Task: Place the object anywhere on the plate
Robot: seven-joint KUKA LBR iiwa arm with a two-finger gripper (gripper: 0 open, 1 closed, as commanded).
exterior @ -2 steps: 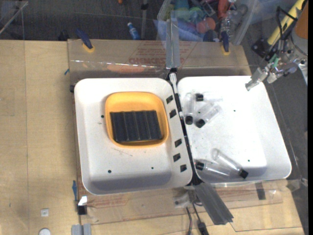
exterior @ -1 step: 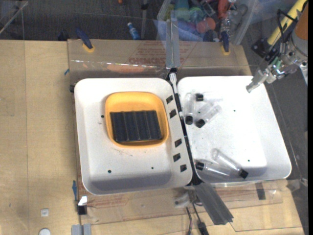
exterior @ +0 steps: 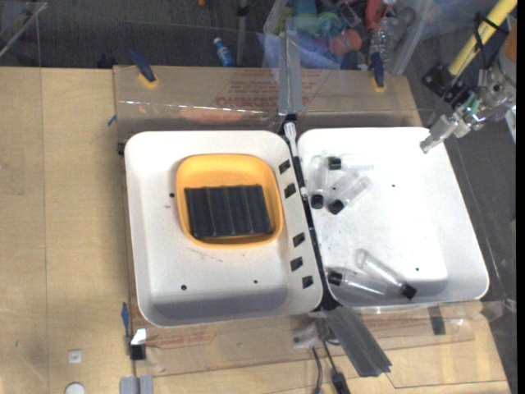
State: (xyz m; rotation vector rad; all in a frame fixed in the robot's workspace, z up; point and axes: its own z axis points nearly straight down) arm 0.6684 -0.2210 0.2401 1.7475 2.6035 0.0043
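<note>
The gripper [exterior: 435,136] is seen at two o'clock above the right bin [exterior: 459,220]; its state cannot be told. One plate [exterior: 197,171] is counted.

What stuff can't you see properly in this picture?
- The gripper, camera view: small and blurred at the right bin's far corner, so its fingers cannot be made out.
- The arm, camera view: cut off by the right edge.
- The clear tubes, camera view: see-through on white, so their number is unsure.
- The dark slab on the orange plate, camera view: too small to identify.
</note>
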